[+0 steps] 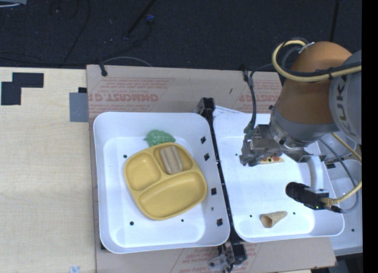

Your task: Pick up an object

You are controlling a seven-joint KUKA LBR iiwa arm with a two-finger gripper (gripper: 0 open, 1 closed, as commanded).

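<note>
Bench (41, 165): pale wood on the left, with black and grey patches near its upper left; brown printed cardboard lies under both bins.
Floor (177, 18): dark, beyond the bench at the top, with loose cables across it.
Arm (313, 94): grey with an orange band, reaching in from the right over the right bin; a yellow hose loops above the band.
Left bin (112, 224): white and shallow, touching the right bin along a black clamp rail.
Right bin (248, 207): white and shallow, under the arm's wrist.
Tray (165, 180): yellow, three compartments, lying tilted in the middle of the left bin.
Green piece (158, 137): at the tray's upper edge, touching it, on the left bin's floor.
Brown piece (172, 159): a tan oblong in the tray's upper right compartment.
Cone (273, 218): a small tan wedge on the right bin's floor near the front wall, well below the gripper and apart from it.
Gripper (255, 153): dark metal, low over the upper left part of the right bin; whether the jaws are parted or closed cannot be told, and nothing is visible between them.
Small coloured item (273, 159): just right of the gripper, too small to identify.
</note>
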